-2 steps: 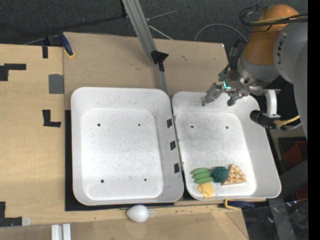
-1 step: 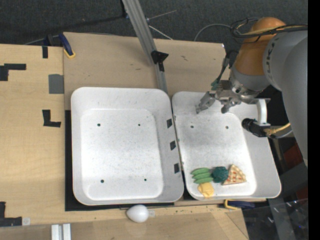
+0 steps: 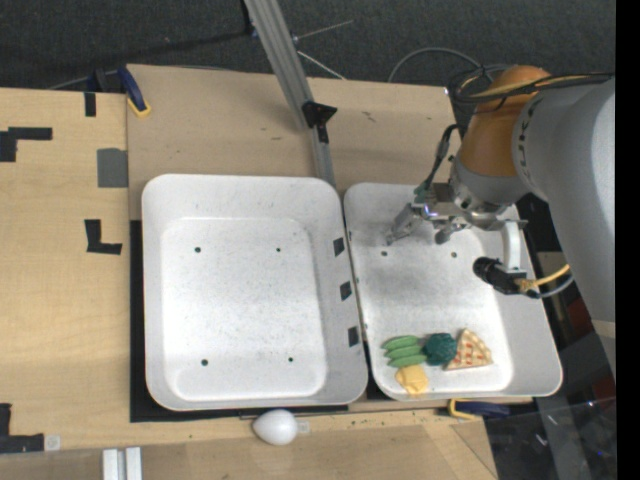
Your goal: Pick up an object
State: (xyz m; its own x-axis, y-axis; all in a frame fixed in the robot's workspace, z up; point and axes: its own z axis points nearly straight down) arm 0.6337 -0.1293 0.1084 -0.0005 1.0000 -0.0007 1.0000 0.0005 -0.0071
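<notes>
Toys sit clustered in the near corner of the right bin (image 3: 530, 358): a green pea-pod piece (image 3: 403, 348), a dark green broccoli-like piece (image 3: 438, 347), a yellow piece (image 3: 412, 378) just below them, and a pizza-slice shape (image 3: 469, 351) at the cluster's right end. The green, dark green and pizza pieces lie touching or nearly touching in a row that runs roughly left to right across the bin, with the yellow one tucked against the pod's lower side.

The hand (image 3: 428, 220) hangs over the far end of that same bin, near its top rim, well apart from the cluster. Its fingers look spread and nothing is between them. The arm (image 3: 560, 158) comes in from the right, orange band above the wrist.

What the next move turns on, as I judge it: every candidate lies toward the camera from the hand, along the bin's long side, with bare bin floor between. The broccoli-like piece is almost straight down the picture from the hand; the pod sits slightly left, the pizza slice slightly right. The pod's long axis runs across the bin, so a grip across its short width would suit it.

The left bin (image 3: 160, 268) holds no toys, and a white egg-shaped thing (image 3: 276, 427) rests on the tabletop (image 3: 60, 298) outside both bins.
</notes>
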